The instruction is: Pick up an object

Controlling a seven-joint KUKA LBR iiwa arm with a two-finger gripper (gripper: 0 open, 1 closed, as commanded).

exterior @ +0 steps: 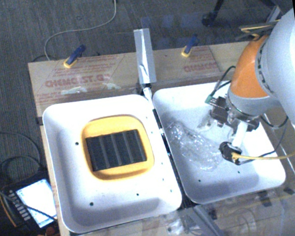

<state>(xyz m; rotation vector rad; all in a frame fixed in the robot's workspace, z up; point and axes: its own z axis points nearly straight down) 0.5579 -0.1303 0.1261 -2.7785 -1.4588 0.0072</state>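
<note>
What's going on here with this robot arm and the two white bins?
A grey and orange robot arm reaches in from the right, trying to pick something up. Its gripper is over the right bin, beside a crumpled piece of clear plastic lying on the bin floor. The view does not show whether it has hold of anything. The left bin holds a yellow pad with a black ribbed panel, well away from the arm.

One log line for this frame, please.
gripper: over right bin, beside clear plastic | left bin: yellow-framed black pad
</note>
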